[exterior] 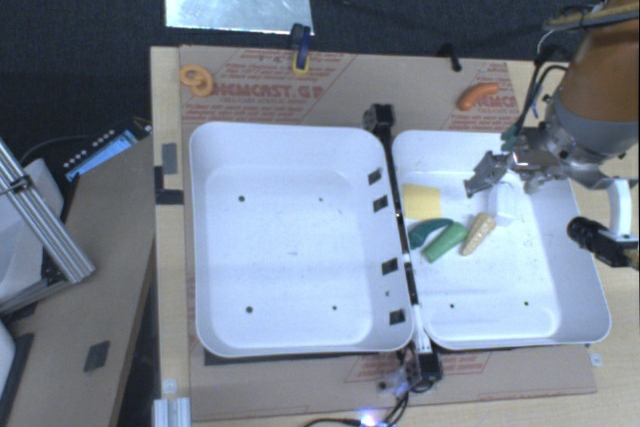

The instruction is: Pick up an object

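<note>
Three small objects lie in the right bin (560,315), near its left wall: a yellow block (420,200), a green curved piece (440,238) and a tan ridged piece (478,233) leaning against the green one. My gripper (512,177) hangs over the bin's upper middle, just above and right of the tan piece. Its fingers (485,173) are spread open with nothing between them. The arm with its orange band (603,65) comes in from the right.
The left bin (290,235) sits beside the right one, with a black clip strip (392,215) between them. On the board behind lie an orange sausage-shaped toy (478,96), a tan ring (196,80) and a yellow clamp (299,50).
</note>
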Robot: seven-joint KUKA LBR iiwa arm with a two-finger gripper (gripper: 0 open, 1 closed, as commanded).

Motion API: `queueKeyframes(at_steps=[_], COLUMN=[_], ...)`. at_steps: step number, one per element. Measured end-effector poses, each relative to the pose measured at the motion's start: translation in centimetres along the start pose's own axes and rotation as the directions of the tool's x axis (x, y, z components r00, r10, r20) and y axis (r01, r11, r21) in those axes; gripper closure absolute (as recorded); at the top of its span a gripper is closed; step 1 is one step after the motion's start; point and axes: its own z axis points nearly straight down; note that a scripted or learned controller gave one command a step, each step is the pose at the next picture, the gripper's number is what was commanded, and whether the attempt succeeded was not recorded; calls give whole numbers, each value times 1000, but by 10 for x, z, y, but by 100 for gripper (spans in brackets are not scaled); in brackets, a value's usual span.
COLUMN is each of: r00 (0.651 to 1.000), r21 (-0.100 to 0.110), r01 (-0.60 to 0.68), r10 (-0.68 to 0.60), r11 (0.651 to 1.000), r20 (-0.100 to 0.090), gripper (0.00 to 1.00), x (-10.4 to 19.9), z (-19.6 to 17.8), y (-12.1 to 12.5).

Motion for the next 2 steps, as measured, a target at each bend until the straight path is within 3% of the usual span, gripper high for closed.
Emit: queueKeyframes(at_steps=[1,2], r00=[1000,1000], r21=[-17,-6], r01=[4,7], r10=[-4,-7], r11=[1000,1000], r20=[2,1], gripper=[0,100], x=[12,12], z=[-179,-181], y=[-11,-10])
